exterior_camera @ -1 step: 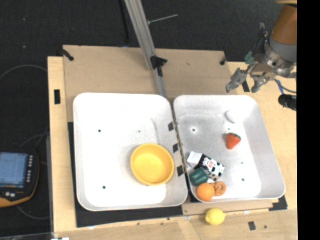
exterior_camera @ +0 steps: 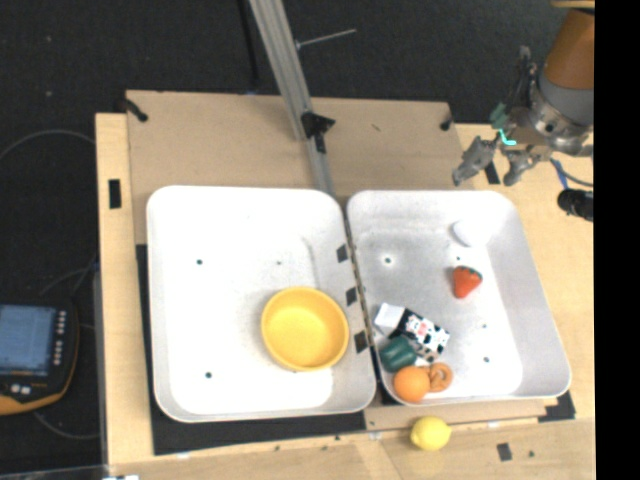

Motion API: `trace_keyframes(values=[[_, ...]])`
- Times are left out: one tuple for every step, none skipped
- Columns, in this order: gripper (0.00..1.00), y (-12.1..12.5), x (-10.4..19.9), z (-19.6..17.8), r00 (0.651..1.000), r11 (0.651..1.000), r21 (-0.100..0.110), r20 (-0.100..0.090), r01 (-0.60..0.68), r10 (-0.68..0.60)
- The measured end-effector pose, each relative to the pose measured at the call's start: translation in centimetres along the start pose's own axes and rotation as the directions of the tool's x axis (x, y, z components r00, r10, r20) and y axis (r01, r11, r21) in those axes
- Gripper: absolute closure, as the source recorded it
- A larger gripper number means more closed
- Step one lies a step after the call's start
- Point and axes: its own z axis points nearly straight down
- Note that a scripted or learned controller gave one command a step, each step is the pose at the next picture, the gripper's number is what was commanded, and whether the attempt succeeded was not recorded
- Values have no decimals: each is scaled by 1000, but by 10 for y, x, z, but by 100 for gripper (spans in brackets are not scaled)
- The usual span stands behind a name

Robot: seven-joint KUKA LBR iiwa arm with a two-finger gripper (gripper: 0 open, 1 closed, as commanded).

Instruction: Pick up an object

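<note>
Gripper [exterior_camera: 493,163] hangs above right bin's [exterior_camera: 520,363] far rim, fingers spread apart, nothing between them. Nearest pickable: strawberry toy [exterior_camera: 466,281], mid-bin, below and slightly left of gripper in view. Orange [exterior_camera: 411,384] and cow-print block [exterior_camera: 426,336] lie further, near corner.

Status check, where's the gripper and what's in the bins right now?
Gripper open, holding nothing, above right bin's far edge. Strawberry sits apart, unobstructed. Orange crowded in near corner. Yellow bowl in left bin.

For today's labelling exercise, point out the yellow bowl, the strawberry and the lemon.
yellow bowl [exterior_camera: 304,327]: camera view, on the bowl's inner floor.
strawberry [exterior_camera: 466,283]: camera view, on its red body.
lemon [exterior_camera: 430,433]: camera view, on the middle of its peel.
</note>
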Motion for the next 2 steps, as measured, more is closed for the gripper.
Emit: trace_keyframes(values=[[0,-7,-5,60,1000,1000,4,-1,-4,4],[0,-3,-8,121,1000,1000,2,-1,-3,3]])
